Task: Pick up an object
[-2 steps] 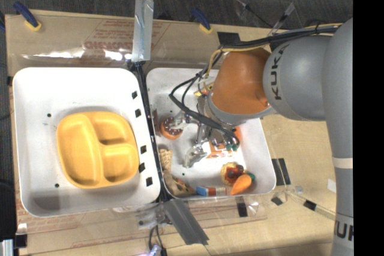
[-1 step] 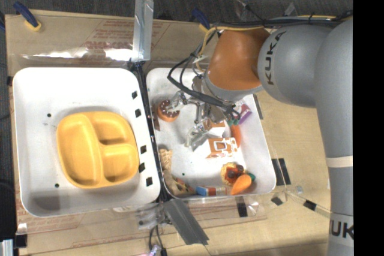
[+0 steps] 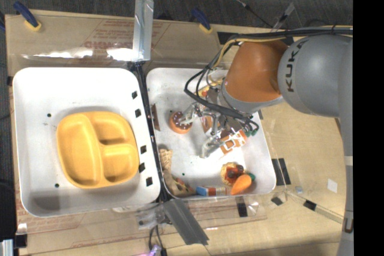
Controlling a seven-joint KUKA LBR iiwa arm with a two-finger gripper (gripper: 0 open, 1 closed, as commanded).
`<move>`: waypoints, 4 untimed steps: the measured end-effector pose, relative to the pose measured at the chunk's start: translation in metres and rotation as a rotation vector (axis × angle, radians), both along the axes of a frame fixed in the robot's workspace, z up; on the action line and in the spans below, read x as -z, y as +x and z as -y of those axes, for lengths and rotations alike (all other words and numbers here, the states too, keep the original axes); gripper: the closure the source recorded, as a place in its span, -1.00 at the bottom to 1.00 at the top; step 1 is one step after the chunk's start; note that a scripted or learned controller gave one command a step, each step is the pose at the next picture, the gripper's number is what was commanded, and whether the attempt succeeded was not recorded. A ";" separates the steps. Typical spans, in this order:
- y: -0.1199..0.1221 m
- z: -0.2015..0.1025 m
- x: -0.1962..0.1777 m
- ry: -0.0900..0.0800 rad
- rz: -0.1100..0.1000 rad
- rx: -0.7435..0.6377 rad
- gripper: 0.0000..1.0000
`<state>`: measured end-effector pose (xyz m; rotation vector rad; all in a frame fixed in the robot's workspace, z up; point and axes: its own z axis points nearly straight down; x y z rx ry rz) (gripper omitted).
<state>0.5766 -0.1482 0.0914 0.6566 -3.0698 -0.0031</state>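
Clutter was the main risk at this moment. The arm [image 3: 312,75] reached in from the right and hung over the right bin [image 3: 174,78], with the gripper [image 3: 210,138] low among dangling black cables [image 3: 201,84]. Whether it was spread wide, narrowed or closed on anything could not be told, because wrist and wiring covered it.

Nearest candidates for picking were a small brown round piece [image 3: 178,122] just left of the gripper and an orange-and-white item [image 3: 235,139] just right of it, partly hidden. Further off, in the near right corner, sat a carrot-like toy [image 3: 241,183] touching a lumpy brown thing [image 3: 230,172], and small bits [image 3: 180,186] lay along the near wall. A yellow divided tray [image 3: 96,147] sat alone in the left bin [image 3: 36,87].

Judging from this, a close could land between two pieces and catch neither, or nudge the round piece away. Pieces near the walls would leave little room, so a grab there might scrape the rim and slip
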 end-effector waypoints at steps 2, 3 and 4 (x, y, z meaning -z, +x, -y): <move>0.012 0.022 -0.001 -0.001 0.005 0.019 -1.00; 0.013 0.022 -0.013 -0.002 0.008 0.017 1.00; 0.057 -0.062 -0.104 -0.001 0.011 0.219 1.00</move>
